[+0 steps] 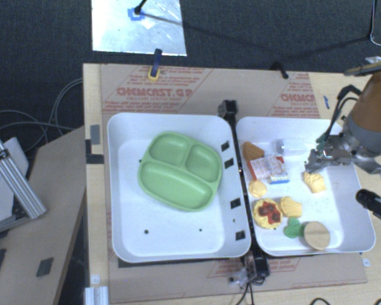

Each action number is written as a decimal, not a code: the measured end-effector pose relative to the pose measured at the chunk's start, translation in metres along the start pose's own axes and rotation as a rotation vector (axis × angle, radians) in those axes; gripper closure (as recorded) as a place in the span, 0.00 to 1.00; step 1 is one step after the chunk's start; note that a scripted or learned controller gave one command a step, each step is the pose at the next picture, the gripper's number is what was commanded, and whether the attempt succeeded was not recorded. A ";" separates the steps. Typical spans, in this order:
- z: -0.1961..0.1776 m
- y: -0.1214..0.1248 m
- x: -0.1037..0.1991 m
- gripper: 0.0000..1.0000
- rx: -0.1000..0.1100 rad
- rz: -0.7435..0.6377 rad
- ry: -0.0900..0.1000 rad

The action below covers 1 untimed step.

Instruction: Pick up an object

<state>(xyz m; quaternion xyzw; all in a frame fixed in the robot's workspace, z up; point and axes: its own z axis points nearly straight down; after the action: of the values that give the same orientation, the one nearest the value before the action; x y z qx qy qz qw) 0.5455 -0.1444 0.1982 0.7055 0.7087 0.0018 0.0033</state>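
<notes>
The right bin (349, 199) holds several small toy foods. A yellow chunk (315, 182) lies just below my gripper (317, 160), which hovers over the bin's upper right part. To the left are a brown wedge (253, 150), a red-and-white packet (266, 168) and a small yellow piece (258, 188). Lower down sit a red-and-yellow pizza slice (267, 213), a yellow corn piece (291, 206), a green piece (294, 229) and a round tan disc (317, 235). I see nothing held in the gripper.
A green divided plate (180, 170) lies in the left bin (124, 234). A black divider with clips (236, 170) runs between the bins. The grey arm with its orange band (376, 110) enters from the right over the bin's edge.
</notes>
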 end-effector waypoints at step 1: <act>-0.028 0.001 0.000 1.00 0.003 0.000 0.001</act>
<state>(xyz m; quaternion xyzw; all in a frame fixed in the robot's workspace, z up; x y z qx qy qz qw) 0.5468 -0.1444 0.2261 0.7054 0.7088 0.0012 0.0019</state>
